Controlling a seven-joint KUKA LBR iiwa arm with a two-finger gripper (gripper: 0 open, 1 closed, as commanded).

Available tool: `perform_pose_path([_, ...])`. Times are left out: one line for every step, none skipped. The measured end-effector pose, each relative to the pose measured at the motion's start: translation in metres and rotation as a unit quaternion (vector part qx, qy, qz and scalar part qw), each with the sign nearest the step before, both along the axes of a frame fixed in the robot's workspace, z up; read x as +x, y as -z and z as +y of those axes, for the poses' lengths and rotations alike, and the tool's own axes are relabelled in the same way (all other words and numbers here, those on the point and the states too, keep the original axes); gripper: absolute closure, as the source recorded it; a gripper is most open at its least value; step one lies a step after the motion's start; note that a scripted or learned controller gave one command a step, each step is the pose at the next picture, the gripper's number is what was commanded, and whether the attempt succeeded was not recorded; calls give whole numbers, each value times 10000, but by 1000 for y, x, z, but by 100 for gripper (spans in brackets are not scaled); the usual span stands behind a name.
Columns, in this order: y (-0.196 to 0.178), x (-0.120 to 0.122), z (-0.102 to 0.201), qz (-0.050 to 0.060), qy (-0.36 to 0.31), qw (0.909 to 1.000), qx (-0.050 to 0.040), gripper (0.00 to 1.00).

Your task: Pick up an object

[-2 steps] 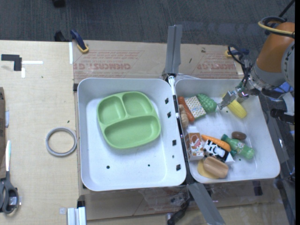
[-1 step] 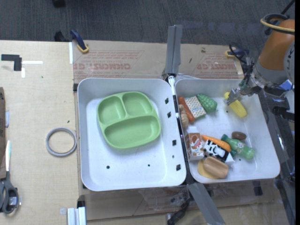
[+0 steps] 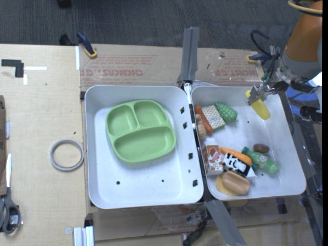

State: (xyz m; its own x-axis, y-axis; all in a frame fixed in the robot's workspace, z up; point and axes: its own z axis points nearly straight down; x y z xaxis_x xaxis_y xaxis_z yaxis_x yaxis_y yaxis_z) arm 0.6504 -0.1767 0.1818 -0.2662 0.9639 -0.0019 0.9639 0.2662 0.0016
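My gripper (image 3: 258, 96) hangs over the far right corner of the right bin (image 3: 287, 137), below the orange band of the arm (image 3: 305, 32). A yellow corn-like toy (image 3: 261, 109) sticks out from between its fingers, which are shut on it, and a yellow tip peeks out on the other side. The toy looks lifted off the bin floor. Lower in the same bin lie a green leafy toy (image 3: 226, 112), a patterned packet (image 3: 212, 117), an orange carrot (image 3: 236, 155), a green bottle (image 3: 262, 161), a brown lump (image 3: 261, 148) and a bun (image 3: 233, 183).
The left bin (image 3: 97, 178) holds a green divided plate (image 3: 141, 130). A grey divider post (image 3: 189, 55) rises between the bins at the back. On the bench to the left lie a tape ring (image 3: 66, 154) and scissors (image 3: 8, 211).
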Motion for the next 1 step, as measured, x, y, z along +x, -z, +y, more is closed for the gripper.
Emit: perform_pose_path([-9, 1, 0, -8, -9, 10000, -5, 100])
